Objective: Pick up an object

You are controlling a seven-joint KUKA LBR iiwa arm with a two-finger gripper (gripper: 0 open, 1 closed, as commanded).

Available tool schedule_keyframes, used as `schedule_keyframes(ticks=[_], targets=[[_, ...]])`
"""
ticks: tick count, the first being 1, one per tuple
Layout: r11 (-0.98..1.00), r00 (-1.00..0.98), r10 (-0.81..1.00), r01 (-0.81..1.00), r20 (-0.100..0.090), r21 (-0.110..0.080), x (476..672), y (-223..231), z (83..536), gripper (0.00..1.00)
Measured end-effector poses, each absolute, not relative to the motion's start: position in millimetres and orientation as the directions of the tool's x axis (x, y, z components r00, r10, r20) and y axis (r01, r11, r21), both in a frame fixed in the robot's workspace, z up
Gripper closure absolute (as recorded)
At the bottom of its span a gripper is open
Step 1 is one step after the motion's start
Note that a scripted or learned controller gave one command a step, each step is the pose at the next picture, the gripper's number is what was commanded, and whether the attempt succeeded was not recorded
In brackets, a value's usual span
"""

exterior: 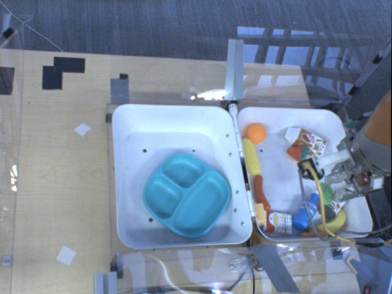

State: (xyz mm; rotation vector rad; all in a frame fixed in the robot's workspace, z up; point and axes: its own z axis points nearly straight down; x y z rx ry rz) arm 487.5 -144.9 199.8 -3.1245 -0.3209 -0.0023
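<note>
Hovering low over the right bin, my gripper sits toward that bin's 3 o'clock side, my arm reaching in from the right edge. I cannot tell how my fingers stand; cables and metal parts crowd the wrist, and nothing I can make out lies between them. Just below me, toward 6 o'clock, lie a banana and a blue toy, with a small bottle at 8 o'clock from me in the bin's near corner. At 10 o'clock from me is a crumpled patterned packet. Farther out at 9 o'clock, along the bin's left wall, an ear of corn lies lengthwise with a sausage below it and an orange ball above. The left bin holds a teal divided plate.
</note>
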Motion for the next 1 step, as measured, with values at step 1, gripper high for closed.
schedule_keyframes(ticks=[1], targets=[[-0.933, 0.933, 0.36, 0.36, 0.003, 0.002, 487.9, -163.4, 297.9, 1.0]])
